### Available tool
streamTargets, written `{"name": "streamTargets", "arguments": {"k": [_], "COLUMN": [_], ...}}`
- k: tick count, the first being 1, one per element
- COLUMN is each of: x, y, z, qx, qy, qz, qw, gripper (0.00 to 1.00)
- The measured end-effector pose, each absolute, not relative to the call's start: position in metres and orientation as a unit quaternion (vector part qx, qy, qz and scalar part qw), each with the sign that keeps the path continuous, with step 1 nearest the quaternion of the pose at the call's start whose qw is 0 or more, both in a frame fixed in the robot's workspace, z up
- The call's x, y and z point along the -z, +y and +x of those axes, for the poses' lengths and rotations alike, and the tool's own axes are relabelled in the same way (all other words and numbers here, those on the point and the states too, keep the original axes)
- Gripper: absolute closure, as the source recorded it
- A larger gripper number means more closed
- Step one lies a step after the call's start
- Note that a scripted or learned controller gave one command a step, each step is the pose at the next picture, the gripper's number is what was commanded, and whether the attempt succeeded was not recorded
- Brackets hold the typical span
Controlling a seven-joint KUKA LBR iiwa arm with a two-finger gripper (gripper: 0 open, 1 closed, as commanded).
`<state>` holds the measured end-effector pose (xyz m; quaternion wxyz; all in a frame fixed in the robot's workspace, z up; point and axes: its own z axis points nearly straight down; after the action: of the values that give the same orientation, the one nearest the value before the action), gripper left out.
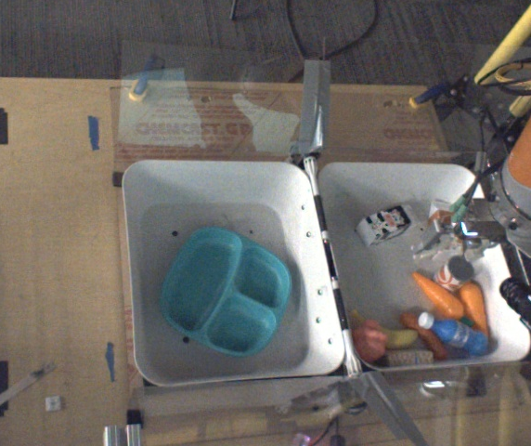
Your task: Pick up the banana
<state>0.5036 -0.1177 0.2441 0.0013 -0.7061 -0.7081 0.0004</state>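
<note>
The banana (401,338) lies along the front edge of the right bin (340,193), between a red fruit (370,340) and a blue bottle (453,333). The gripper (451,240) hovers near that bin's right edge, above 2 carrots (437,295); jaws' state unclear. The left bin (145,193) carries a teal tray (226,290).

Dark grey carpet (108,17) lies beyond the tan cardboard-covered bench (43,277).
</note>
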Motion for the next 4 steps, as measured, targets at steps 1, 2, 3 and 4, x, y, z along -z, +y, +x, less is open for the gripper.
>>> {"name": "streamTargets", "arguments": {"k": [1, 2, 3, 4], "x": [-0.184, -0.185, -0.150, -0.089], "y": [-0.009, -0.075, -0.169, -0.112], "z": [0.520, 0.540, 0.478, 0.481], "qx": [-0.0007, 0.0005, -0.0004, 0.0009], "qy": [-0.781, -0.766, -0.762, -0.790], "qz": [-0.625, -0.643, -0.647, -0.613], "qw": [0.001, -0.001, 0.001, -0.005], "gripper": [0.00, 0.00, 0.00, 0.00]}}
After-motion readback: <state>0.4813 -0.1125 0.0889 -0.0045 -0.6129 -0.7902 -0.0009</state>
